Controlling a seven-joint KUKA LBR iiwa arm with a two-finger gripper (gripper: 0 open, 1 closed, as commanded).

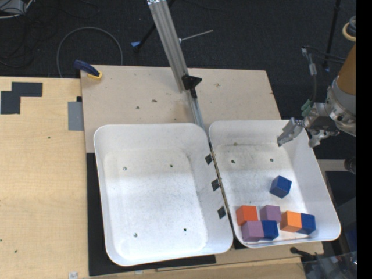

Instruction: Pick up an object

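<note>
Over the right bin's (325, 182) far right rim I've got the claw (302, 133) spread open, holding nothing, the lone blue cube (281, 186) lying nearer the camera and slightly left.

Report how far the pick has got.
Done: nothing lifted yet. All the blocks lie in the right bin: a lone blue block and a cluster at the near wall, including an orange block and a purple block. In hand: the tool hangs over the bin's far right corner with its fingers spread and nothing between them. Left: move over a block, descend, close and lift.
</note>
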